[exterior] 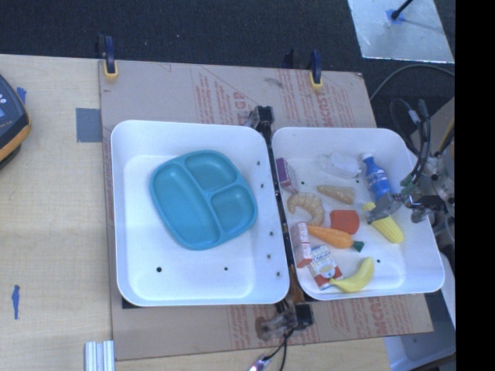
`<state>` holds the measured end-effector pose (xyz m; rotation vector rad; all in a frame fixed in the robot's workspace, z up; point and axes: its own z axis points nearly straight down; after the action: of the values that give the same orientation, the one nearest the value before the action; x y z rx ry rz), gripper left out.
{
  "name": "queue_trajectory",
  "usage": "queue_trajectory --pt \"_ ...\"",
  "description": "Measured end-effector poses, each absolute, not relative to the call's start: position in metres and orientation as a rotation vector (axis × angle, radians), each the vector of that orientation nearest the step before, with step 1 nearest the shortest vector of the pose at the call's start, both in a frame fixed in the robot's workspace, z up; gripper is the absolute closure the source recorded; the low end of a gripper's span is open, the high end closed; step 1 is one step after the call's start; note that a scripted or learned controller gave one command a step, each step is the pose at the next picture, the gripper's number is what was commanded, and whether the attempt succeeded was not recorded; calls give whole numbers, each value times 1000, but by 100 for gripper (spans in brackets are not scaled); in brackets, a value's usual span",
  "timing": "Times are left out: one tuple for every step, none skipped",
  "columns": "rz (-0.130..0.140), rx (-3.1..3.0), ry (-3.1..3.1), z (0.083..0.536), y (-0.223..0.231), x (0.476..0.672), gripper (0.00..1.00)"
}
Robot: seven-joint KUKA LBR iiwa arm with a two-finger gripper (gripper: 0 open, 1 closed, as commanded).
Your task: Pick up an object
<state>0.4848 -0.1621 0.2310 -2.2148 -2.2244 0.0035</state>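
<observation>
The right bin (pixel 418 273) holds several toy foods. A blue bottle (pixel 377 178) lies near its right side, with a yellow corn cob (pixel 388 229) just below it. A red piece (pixel 345 221), an orange carrot (pixel 334 237), a croissant (pixel 306 203), a tan roll (pixel 336 194), a banana (pixel 356 277) and two small cartons (pixel 323 265) lie around the middle and front. My gripper (pixel 396 204) reaches in from the right edge, low between the blue bottle and the corn cob, with nothing seen in its grasp.
The left bin (pixel 135 273) holds a blue divided plate (pixel 203 199). A clear bottle (pixel 340 163) and a purple packet (pixel 285 173) lie at the back of the right bin. Cables (pixel 410 118) hang beside the arm on the right. A dark device (pixel 9 118) sits far left.
</observation>
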Motion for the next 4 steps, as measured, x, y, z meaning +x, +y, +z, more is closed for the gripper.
queue_trajectory --pt "-3 -2217 -2229 95 -123 478 0" --pt "4 -2214 -2227 92 -107 539 0" --pt "5 -2215 -2223 91 -95 522 0" --pt "8 -2212 -2225 101 -96 522 100"
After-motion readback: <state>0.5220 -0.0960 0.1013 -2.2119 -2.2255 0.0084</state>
